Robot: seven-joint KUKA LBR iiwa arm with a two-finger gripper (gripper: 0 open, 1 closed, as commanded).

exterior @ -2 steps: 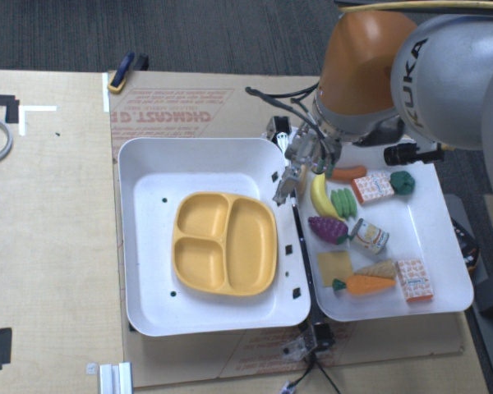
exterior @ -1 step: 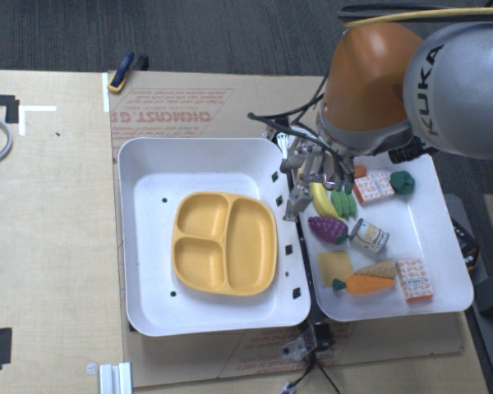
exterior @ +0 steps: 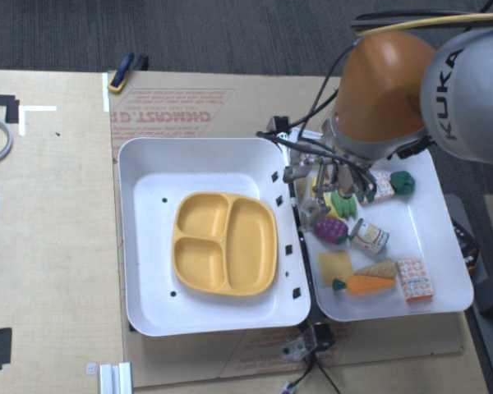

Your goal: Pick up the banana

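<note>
1. Banana (exterior: 317,190): you see just a narrow yellow strip of it, in the upper left part of the right bin (exterior: 444,245), close to that bin's left wall. Most of it is hidden beneath the gripper hardware.

2. Gripper (exterior: 330,197): it hangs directly over the banana, low in the bin, below the arm's orange band (exterior: 382,80). Cables and brackets crowd it, so you cannot tell whether it is open or closed, nor whether it touches the banana.

3. Green item (exterior: 343,204): just right of the yellow strip, partly under the gripper; its kind is unclear.

4. Purple grapes (exterior: 331,230): just below the gripper, near the bin's left wall.

5. Small can (exterior: 370,236): lying on its side, just right of the grapes.

6. Yellow cheese wedge (exterior: 335,264), bread slice (exterior: 376,268), carrot (exterior: 365,285): grouped along the near part of the bin.

7. Printed carton (exterior: 414,280): right of the carrot.

8. Broccoli (exterior: 403,182) and a pink packet (exterior: 382,186): at the far side, right of the gripper.

9. Left bin (exterior: 140,220): holds a yellow divided plate (exterior: 226,243) with three compartments.

10. Tabletop (exterior: 49,236): both bins sit on cardboard (exterior: 172,109) laid over it.
</note>
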